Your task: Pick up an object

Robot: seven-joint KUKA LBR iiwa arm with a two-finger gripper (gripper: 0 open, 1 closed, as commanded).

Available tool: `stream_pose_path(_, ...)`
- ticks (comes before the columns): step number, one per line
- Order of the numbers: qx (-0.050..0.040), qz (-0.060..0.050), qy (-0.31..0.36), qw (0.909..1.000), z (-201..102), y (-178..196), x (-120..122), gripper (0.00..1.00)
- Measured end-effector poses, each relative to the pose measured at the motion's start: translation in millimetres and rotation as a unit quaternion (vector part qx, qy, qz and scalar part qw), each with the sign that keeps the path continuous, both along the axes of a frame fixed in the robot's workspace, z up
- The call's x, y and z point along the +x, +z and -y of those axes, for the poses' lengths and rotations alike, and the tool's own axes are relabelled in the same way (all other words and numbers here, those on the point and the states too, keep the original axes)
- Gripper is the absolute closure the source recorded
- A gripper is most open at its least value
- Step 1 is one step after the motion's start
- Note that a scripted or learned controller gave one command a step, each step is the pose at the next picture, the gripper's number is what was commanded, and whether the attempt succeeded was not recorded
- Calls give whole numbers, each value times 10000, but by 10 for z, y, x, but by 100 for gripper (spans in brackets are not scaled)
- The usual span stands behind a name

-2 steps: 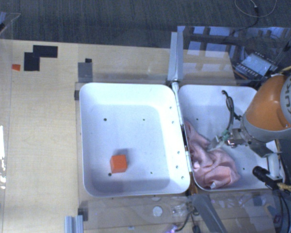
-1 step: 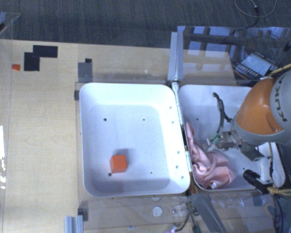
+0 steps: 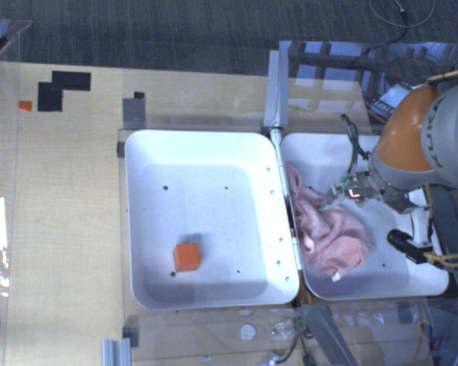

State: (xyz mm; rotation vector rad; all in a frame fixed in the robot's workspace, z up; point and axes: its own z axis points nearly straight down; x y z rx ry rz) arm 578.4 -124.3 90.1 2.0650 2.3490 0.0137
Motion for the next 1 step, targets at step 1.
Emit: stream_pose_path(1,0,-1,2,10000,0,0,0,0)
